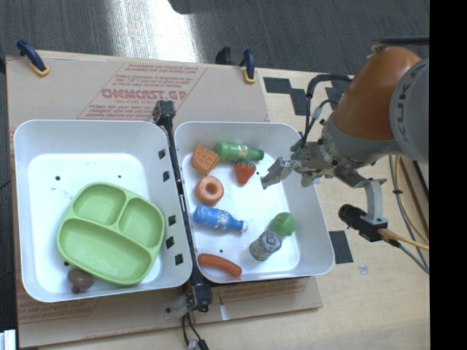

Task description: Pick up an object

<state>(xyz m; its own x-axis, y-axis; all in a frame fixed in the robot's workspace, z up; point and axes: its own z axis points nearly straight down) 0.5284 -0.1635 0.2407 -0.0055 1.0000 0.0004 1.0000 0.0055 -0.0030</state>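
We are hovering grey two-finger gripper (281, 172) over right white bin (315, 228), grip state unclear; nearest target, red plastic strawberry (246, 172), lying just left of it.

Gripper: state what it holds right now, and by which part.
Nothing is held. The gripper hangs over the right bin, beside the strawberry, with no object between its fingers.
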